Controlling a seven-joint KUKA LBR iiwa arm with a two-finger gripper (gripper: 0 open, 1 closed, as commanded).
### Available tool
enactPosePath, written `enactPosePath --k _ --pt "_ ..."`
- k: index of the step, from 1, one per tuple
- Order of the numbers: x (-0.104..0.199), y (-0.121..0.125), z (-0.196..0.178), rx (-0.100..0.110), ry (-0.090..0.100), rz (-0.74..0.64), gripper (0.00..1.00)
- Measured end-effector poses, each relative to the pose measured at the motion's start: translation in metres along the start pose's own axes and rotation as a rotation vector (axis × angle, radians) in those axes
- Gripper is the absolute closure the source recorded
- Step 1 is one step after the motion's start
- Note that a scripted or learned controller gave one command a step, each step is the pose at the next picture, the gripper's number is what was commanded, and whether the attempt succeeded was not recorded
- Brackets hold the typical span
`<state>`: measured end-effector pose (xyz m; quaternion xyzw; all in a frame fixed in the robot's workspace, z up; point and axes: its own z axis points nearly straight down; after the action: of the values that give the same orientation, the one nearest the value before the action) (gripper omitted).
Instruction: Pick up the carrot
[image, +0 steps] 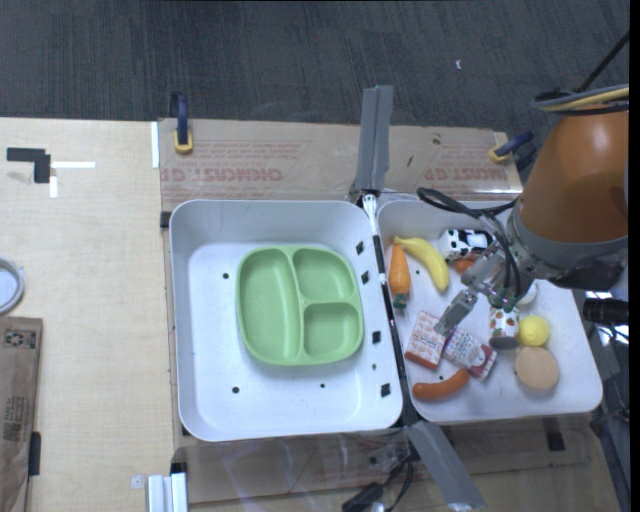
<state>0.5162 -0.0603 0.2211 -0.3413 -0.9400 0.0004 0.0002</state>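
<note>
Camera view: carrot (399, 270) (beside banana (426, 260)) lies unheld.

Fixed overhead camera, slanted down on both bins (190, 300).

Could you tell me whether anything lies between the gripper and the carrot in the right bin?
Yes: the banana lies between them. The carrot sits at the bin's left wall, the gripper hovers to its lower right over the snack packets, and the banana's lower end crosses that line.
</note>
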Motion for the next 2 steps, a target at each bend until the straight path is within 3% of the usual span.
enactPosePath --k 1,2 --pt "-0.031 0.011 0.031 -0.002 -0.001 -0.404 0.0" --pt "-0.066 0.012 0.126 -0.004 -0.002 -0.201 0.0"
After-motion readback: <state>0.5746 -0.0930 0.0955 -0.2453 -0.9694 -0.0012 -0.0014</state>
